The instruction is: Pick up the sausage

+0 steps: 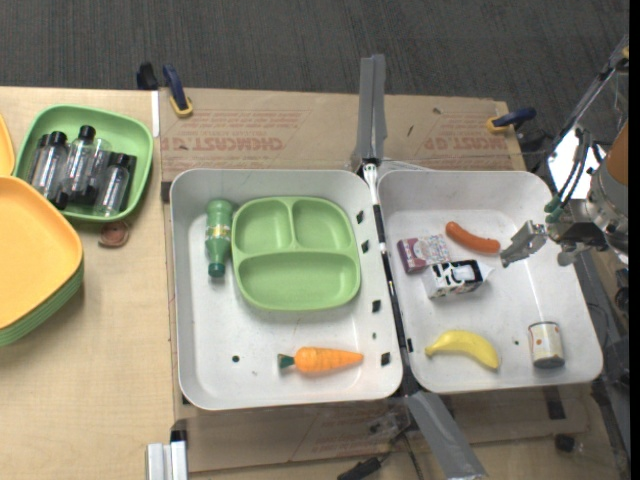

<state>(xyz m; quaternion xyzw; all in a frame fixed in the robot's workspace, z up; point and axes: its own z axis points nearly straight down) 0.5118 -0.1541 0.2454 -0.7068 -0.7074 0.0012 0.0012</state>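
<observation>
I am watching from the overhead camera, working from the near edge back.

Right bin (590,363), near end: a banana (463,349) is lying beside a small tin can (545,345). Farther in, a black-and-white carton (455,277) is sitting just beside a purple-and-pink packet (422,253). Beyond them the sausage (472,237) is resting on the bin floor, close to the packet but apart from it.

Left bin (190,368), near end: a carrot (322,361) is lying by the front wall. Behind it a green divided plate (296,251) is sitting with nothing I can see in its compartments, and a green bottle (218,236) is lying along its left side.

Gripper (545,238): it is hanging over the right side of the right bin, to the right of the sausage and clear of it. The fingers look spread apart, with nothing between them.

Progress, as I am judging it: the pick is not yet made. The approach, the closing on the sausage and the lift are all remaining.

Far left of the bench: a small green tray (135,138) is holding several dark-capped vials (80,168), next to stacked orange plates (35,258).
</observation>
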